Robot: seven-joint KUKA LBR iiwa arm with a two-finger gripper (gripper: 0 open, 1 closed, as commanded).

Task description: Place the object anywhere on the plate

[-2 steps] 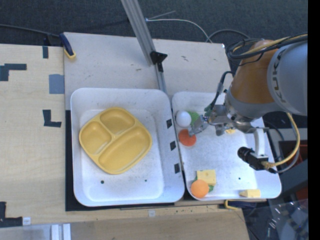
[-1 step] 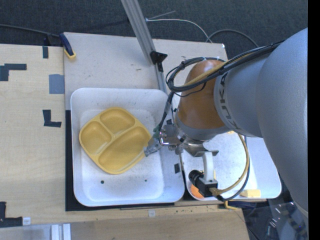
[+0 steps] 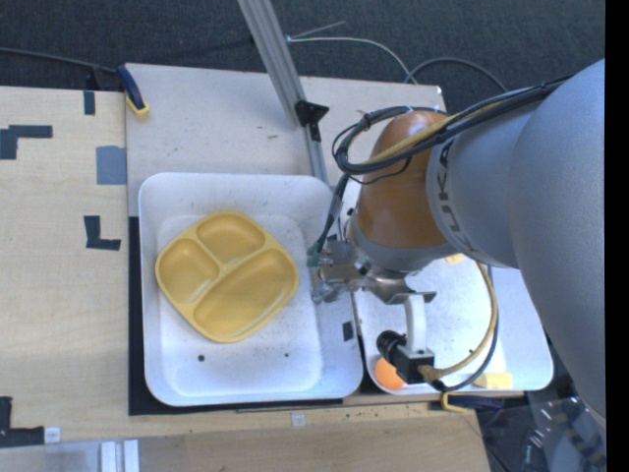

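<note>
A yellow plate [image 3: 227,274] with three compartments lies in the left white bin [image 3: 157,362], and nothing rests on it. My gripper [image 3: 330,275] hangs over the wall between the two bins, just right of the plate's edge, under the orange wrist band. A small orange object [image 3: 389,376] lies at the front edge of the right bin [image 3: 521,352], below and to the right of the gripper and apart from it. The arm hides most of the right bin.
A small dark piece [image 3: 347,330] lies near the left wall of the right bin. A yellow scrap [image 3: 497,380] sits at that bin's front. A slanted metal rail [image 3: 273,47] crosses the bench behind the bins.
</note>
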